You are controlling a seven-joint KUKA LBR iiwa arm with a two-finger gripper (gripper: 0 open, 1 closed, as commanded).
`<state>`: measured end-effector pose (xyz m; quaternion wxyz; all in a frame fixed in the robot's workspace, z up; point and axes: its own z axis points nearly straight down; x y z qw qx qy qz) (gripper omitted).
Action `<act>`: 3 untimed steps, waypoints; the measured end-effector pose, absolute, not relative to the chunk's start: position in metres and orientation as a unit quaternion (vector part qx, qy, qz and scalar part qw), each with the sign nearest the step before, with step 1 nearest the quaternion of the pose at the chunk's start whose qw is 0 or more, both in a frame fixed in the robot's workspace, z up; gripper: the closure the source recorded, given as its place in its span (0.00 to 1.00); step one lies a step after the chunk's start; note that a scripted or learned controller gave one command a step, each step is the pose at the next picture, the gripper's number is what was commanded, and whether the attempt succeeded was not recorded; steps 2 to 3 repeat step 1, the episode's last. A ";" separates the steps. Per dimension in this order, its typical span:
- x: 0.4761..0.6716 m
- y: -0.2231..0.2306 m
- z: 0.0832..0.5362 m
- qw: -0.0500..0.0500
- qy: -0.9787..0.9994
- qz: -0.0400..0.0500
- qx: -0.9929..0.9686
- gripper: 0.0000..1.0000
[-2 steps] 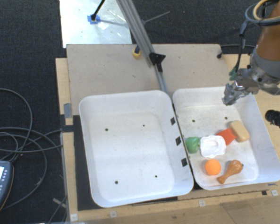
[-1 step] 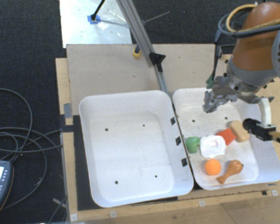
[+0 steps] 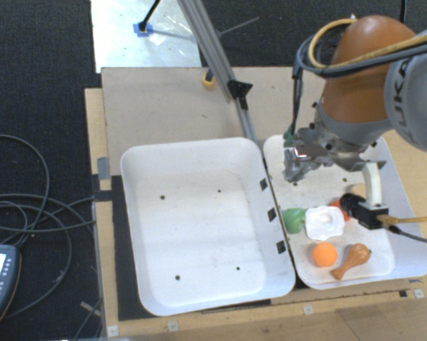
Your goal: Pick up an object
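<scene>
The right bin (image 3: 414,262) holds several small items: a green piece (image 3: 294,219) at its left wall, a white fried-egg shape (image 3: 323,223), an orange ball (image 3: 324,254), a brown drumstick (image 3: 352,259) and a red piece (image 3: 338,210) half hidden behind the egg. My gripper (image 3: 297,167) hangs over the bin's back left part, behind the green piece and the egg. Nothing is visible in it. The orange-banded wrist (image 3: 362,63) hides the bin's back right.
The left bin (image 3: 138,171) lies beside the right one, sharing a hinged middle edge. A grey pole (image 3: 217,54) slants across the back of the bench. A black and white fitting with a yellow cable (image 3: 367,207) hangs by the egg.
</scene>
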<state>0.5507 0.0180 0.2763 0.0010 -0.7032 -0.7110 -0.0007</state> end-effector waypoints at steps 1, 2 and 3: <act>0.552 0.062 0.265 0.001 -0.710 0.000 -0.704 1.00; 0.552 0.062 0.265 0.001 -0.710 0.000 -0.704 1.00; 0.552 0.062 0.265 0.001 -0.710 0.000 -0.704 1.00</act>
